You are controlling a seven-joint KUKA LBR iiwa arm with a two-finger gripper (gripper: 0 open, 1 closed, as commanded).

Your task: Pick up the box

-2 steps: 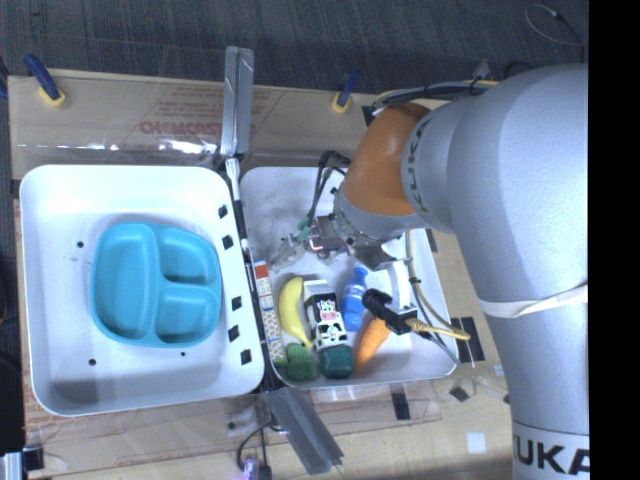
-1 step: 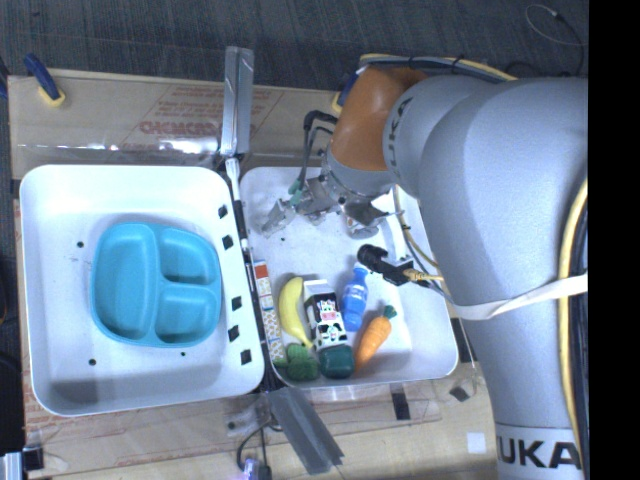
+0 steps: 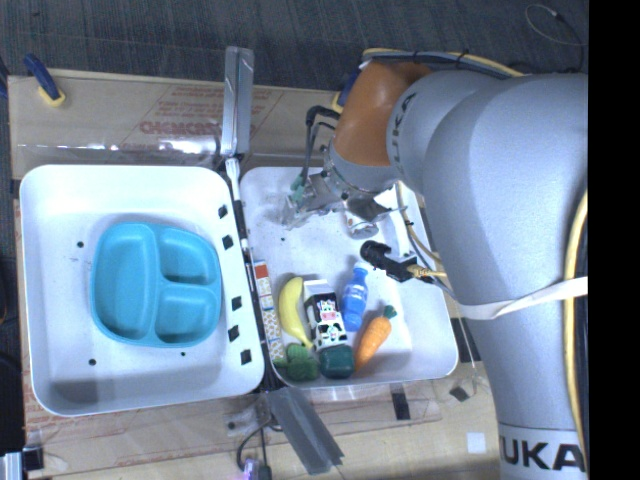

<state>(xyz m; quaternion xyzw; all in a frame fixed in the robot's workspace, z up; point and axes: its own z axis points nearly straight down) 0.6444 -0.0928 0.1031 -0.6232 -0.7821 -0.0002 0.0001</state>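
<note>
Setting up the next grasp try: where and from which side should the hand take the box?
Across its two long sides, coming straight down: the box lies flat, wedged between the banana and blue bottle, so only its top is free.

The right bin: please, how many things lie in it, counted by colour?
In the right bin, as far as the view lets me tell:
Yellow: 1, the banana
Blue: 1, the bottle
Orange: 1, the carrot
Green: 2, the two items at the near wall
Black and white: 1, the box
Total: 6
</note>
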